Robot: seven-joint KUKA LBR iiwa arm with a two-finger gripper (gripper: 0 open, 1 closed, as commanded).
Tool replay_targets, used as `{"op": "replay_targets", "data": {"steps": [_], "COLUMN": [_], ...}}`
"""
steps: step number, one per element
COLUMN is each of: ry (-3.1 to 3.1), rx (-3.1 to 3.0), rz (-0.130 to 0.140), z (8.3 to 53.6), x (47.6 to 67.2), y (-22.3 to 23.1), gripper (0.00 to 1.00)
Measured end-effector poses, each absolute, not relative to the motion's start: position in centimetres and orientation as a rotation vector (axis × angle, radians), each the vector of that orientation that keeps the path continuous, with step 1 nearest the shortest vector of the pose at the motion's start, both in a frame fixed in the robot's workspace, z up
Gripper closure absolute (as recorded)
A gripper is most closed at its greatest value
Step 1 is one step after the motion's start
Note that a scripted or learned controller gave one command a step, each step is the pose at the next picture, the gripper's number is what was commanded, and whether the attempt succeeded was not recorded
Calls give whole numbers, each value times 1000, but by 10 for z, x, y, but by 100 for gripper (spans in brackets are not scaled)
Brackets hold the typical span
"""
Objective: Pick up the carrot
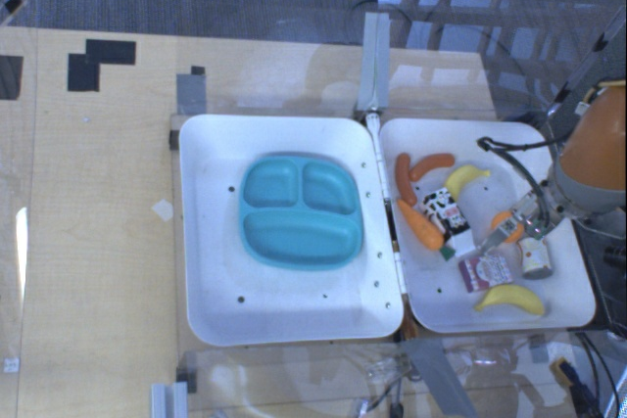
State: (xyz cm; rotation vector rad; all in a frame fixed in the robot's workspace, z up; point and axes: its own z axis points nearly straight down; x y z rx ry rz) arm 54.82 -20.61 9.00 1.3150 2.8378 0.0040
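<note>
Claw (511,232) of the grey arm hangs low over the right bin (568,313), its finger state impossible to tell. At its nine o'clock, near but apart, lies the carrot (420,225), long axis running ten-to-four, beside a black-and-white carton (446,210). A blue plate (300,212) sits in the left bin (216,299).

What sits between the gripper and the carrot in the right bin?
The black-and-white carton lies between the gripper and the carrot, touching the carrot's right side. A clear stretch of bin floor separates carton and gripper.
</note>
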Motion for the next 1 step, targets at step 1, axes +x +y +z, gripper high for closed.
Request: {"op": "replay_targets", "data": {"steps": [1], "ry": [2988], "rx": [938], "rz": [2], "z": [94], "x": [555], "y": [-179], "gripper": [0]}}
